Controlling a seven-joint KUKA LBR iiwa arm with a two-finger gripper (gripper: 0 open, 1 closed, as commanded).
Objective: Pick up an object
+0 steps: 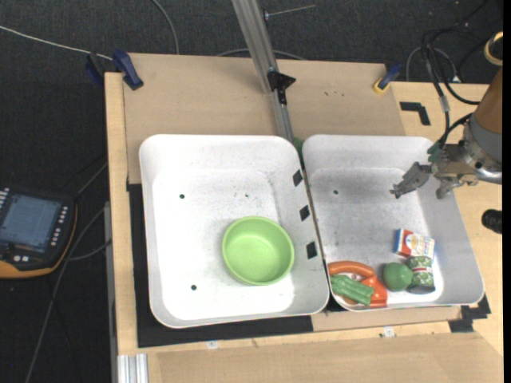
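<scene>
Four small items cluster in right white bin; round green plastic ball looks light, slick: pinch across middle. Two-finger gripper state: cannot tell.

Bowl in left bin, toys in right bin's near corner
</scene>
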